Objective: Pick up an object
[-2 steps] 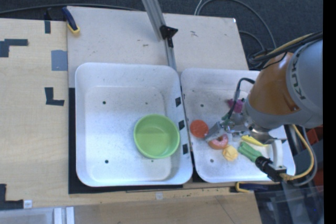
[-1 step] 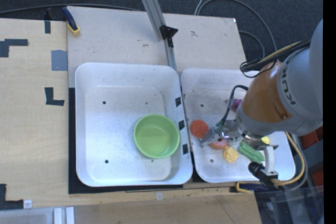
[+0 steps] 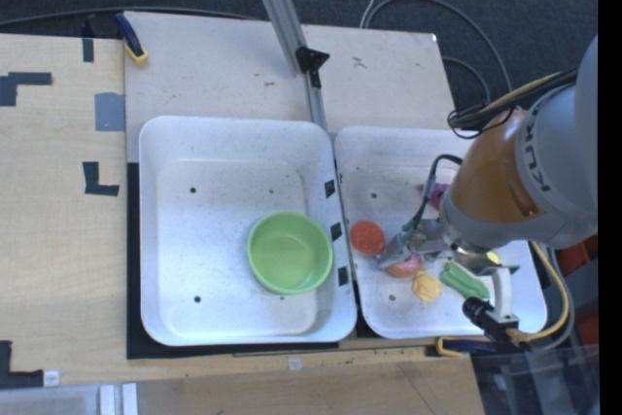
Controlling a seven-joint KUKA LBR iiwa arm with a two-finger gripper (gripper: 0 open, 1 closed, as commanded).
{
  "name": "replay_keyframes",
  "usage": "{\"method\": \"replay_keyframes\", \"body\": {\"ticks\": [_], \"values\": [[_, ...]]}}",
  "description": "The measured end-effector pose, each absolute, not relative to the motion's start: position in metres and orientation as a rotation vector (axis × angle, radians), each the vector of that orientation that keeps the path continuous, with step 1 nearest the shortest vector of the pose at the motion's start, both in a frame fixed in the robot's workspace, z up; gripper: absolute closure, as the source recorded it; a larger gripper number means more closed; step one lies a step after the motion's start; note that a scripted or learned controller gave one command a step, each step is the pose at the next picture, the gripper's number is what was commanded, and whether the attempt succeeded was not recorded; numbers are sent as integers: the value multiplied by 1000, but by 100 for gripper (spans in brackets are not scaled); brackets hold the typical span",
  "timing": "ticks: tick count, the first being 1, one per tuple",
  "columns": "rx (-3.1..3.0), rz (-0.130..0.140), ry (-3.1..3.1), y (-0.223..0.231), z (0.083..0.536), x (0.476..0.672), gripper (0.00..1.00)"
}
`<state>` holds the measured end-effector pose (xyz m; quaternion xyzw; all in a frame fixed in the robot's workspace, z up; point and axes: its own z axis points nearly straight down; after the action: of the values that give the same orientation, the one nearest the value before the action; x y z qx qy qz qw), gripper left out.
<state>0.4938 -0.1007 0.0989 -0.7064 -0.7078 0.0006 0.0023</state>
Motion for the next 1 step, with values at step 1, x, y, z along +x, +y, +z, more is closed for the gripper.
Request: {"method": "replay_keyframes", "body": {"ticks": [1], "values": [[-2221,-3,-2224,-96,158,488,100]]}}
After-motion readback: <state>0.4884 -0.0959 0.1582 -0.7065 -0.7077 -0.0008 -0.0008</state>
